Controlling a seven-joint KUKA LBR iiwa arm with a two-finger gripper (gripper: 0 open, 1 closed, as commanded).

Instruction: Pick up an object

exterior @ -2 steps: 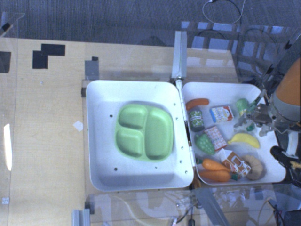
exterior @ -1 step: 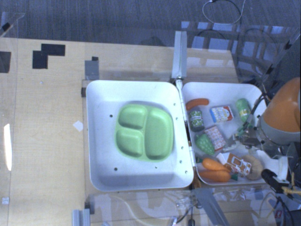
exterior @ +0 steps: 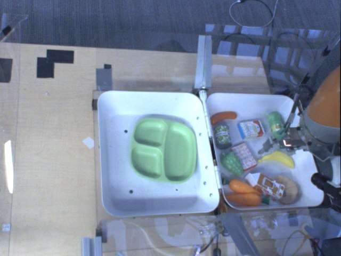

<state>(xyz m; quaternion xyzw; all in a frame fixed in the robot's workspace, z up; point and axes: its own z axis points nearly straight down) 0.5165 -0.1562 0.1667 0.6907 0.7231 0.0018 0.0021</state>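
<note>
You have nothing lifted yet: the gripper [exterior: 273, 144] hangs low in the right bin [exterior: 305, 104], its jaws slightly apart and holding nothing. The banana [exterior: 278, 158] lies just at its six o'clock, on the bin floor. The grasp and lift remain.

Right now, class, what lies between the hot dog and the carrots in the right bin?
In the camera view, between the hot dog and carrots lie a dark can, a green vegetable and a pink packet.
</note>
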